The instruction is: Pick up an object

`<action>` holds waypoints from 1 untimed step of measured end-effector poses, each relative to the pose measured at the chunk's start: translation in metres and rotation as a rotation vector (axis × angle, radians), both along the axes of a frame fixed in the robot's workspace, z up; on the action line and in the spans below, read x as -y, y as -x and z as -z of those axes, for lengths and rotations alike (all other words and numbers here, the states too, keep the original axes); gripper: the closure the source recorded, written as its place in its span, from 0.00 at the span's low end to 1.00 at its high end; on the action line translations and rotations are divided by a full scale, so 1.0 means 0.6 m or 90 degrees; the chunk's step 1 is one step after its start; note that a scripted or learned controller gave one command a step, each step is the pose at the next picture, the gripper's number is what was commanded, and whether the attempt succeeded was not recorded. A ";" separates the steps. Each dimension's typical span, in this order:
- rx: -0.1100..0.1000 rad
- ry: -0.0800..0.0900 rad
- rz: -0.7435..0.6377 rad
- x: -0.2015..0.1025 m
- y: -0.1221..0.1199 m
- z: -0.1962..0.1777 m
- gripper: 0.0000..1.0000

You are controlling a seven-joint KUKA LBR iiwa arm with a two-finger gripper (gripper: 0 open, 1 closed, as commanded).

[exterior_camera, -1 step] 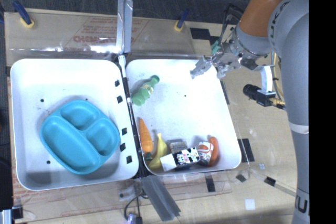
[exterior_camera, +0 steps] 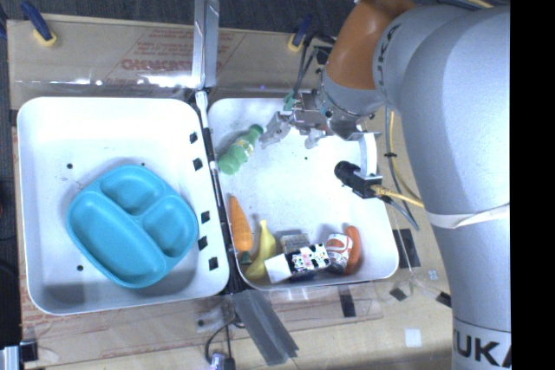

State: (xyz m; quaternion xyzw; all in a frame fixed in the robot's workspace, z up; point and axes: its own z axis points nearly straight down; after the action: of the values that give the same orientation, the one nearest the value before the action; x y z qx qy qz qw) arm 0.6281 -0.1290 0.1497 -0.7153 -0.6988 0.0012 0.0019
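Note:
My gripper (exterior_camera: 289, 120) hangs over the back of the right bin (exterior_camera: 286, 186), just right of a green bottle (exterior_camera: 238, 150) that lies near the bin's left wall. The bottle rests on the bin floor, apart from the gripper. Along the front of that bin lie an orange carrot (exterior_camera: 240, 223), a yellow banana (exterior_camera: 260, 251), a small black-and-white patterned carton (exterior_camera: 299, 261) and a red and white object (exterior_camera: 341, 249). Nothing shows in the gripper's grasp.
A blue divided plate (exterior_camera: 130, 223) lies in the left bin (exterior_camera: 52, 134). A raised divider (exterior_camera: 208, 160) separates the two bins. The grey arm with its orange band (exterior_camera: 360, 48) covers the right bin's far right side. Bare white floor shows in the right bin's middle.

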 end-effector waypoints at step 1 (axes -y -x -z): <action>0.001 0.000 -0.041 -0.061 -0.047 0.097 0.00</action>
State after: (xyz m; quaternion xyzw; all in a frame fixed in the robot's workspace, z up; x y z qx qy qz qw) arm 0.6564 -0.0925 0.0913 -0.6924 -0.7216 0.0007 0.0016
